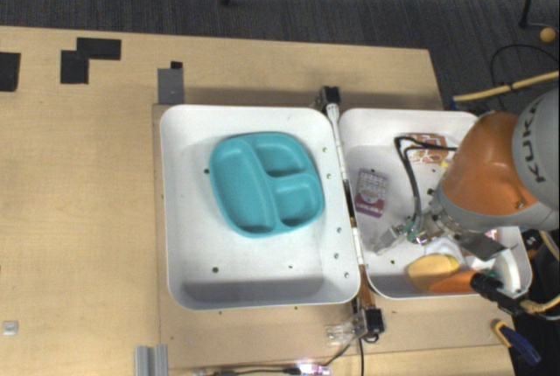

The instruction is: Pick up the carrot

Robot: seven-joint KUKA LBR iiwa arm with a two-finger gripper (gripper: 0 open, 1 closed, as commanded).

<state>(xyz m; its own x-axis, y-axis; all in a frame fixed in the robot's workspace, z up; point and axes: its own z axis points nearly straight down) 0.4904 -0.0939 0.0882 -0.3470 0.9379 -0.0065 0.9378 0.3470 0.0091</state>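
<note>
- Two white bins side by side on the wooden bench (87,217)
- Left bin (188,278): one teal divided plate (265,183) with three compartments, sitting a bit up and centre of the bin floor, nothing on it
- Right bin (378,282): several items, partly hidden under the arm (494,169)
- One small purple-and-white packet (371,192) lying flat near the bin's left wall, apart from the other things
- One red-and-white packet (426,147) at the far end of the bin, black cable looping across it
- One carrot (453,282), orange, at the near edge of the right bin, touching a yellow rounded item (432,266) just left and above it
- Gripper (418,232) low in the right bin, between the purple packet and the yellow item, above-left of the carrot, not on it
- Jaws: hard to read at this size, cannot tell if spread or closed; nothing seen between them
- Count: 2 bins, 1 plate, 2 packets, 1 carrot, 1 yellow item
</note>
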